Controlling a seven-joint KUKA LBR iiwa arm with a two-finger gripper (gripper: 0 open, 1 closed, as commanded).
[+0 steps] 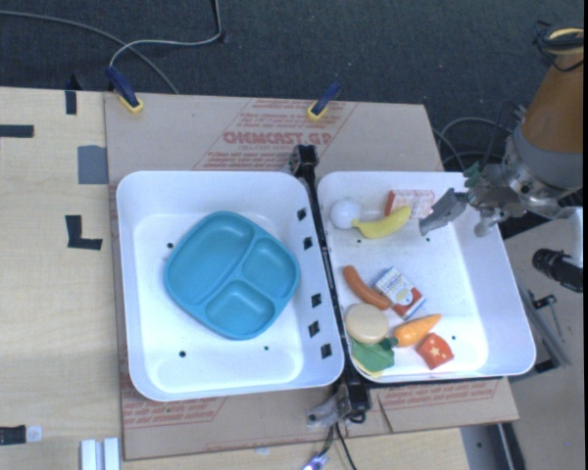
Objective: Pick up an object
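Observation:
The right bin (pixel 490 292) holds several toy foods. A yellow banana (pixel 384 225) lies at the back next to a white ball (pixel 344 213) and a red-and-white packet (pixel 409 202). Further forward are a sausage (pixel 365 286), a small carton (pixel 397 289), a bun (pixel 366 323) on a green leaf (pixel 372 357), a carrot (pixel 416 329) and a red pepper (pixel 435 351). My gripper (pixel 461 218) hovers over the bin's back right part, just right of the banana and packet. It is open with nothing between its fingers.
The left bin (pixel 147 262) holds a blue divided plate (pixel 233 274). Black clips (pixel 304 160) join the two bins along the middle wall. Yellow clamps (pixel 127 94) pin the cardboard sheet under the bins. Cables and black fittings (pixel 559 267) sit right of the bench.

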